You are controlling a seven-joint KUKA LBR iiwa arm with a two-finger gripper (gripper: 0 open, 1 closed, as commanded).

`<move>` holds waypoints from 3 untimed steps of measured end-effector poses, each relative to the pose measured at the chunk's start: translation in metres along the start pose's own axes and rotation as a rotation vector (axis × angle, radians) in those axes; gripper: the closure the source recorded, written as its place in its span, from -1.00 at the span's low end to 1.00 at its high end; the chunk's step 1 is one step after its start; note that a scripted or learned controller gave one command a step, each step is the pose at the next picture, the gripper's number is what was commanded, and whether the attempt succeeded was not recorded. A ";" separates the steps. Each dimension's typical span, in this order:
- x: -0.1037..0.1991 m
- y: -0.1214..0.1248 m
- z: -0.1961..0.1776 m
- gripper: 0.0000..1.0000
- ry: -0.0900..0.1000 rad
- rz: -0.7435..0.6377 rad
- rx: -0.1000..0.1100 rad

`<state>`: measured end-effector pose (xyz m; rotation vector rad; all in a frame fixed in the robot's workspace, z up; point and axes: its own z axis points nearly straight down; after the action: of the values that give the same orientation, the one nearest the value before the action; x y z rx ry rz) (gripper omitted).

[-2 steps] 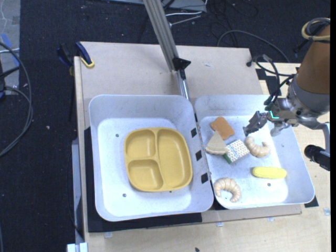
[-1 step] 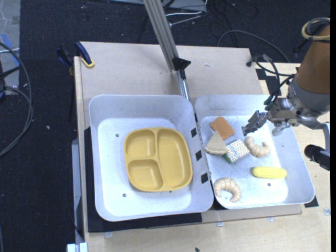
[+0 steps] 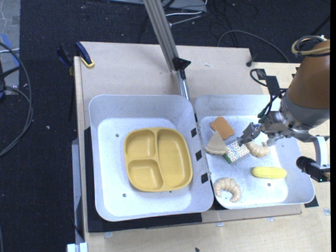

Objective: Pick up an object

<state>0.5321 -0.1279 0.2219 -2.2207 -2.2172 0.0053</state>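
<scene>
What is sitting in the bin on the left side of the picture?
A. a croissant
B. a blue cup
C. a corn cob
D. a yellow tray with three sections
D: the left bin holds the yellow tray, split into three sections, while the corn cob and croissant lie in the right bin.

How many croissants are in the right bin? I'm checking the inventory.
2: one croissant near the right bin's front edge, another croissant beside the gripper. The arm may hide more.
</scene>
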 end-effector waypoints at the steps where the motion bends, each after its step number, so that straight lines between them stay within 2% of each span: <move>1: -0.001 -0.007 0.045 -1.00 0.001 0.000 0.000; 2: 0.010 -0.011 0.097 -1.00 0.002 -0.001 0.001; 3: 0.009 -0.009 0.083 1.00 0.000 0.000 -0.005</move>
<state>0.5223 -0.1192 0.1386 -2.2236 -2.2193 0.0000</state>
